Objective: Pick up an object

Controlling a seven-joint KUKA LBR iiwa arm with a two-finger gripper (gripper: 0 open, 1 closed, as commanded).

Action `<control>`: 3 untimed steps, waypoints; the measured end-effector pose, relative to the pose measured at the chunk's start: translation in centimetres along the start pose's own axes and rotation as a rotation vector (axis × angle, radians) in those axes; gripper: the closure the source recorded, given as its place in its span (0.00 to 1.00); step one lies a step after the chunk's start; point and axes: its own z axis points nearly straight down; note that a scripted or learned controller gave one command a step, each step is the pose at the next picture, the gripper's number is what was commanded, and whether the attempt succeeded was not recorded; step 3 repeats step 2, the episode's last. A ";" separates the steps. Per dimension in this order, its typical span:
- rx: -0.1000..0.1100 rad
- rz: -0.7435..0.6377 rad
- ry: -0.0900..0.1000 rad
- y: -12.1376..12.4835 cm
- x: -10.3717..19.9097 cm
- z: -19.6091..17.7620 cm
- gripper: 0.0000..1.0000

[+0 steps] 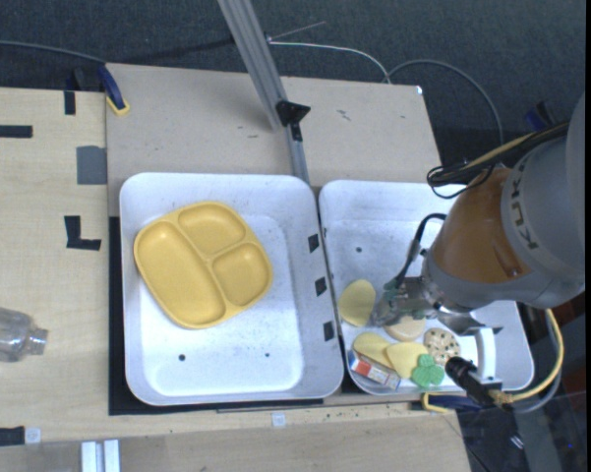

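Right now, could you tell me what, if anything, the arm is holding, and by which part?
It cannot be told: the end effector is low over the small items in the right bin.

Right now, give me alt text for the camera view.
The gripper hangs low over a cluster of small toy foods in the right bin. A yellow divided plate lies in the left bin.
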 end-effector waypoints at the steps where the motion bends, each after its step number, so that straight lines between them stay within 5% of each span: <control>1: 0.002 0.000 0.001 -0.1 0.0 0.1 0.00; 2: 0.001 -0.008 0.003 0.3 8.9 -9.2 0.00; 3: 0.001 -0.008 0.003 0.3 8.9 -9.2 0.00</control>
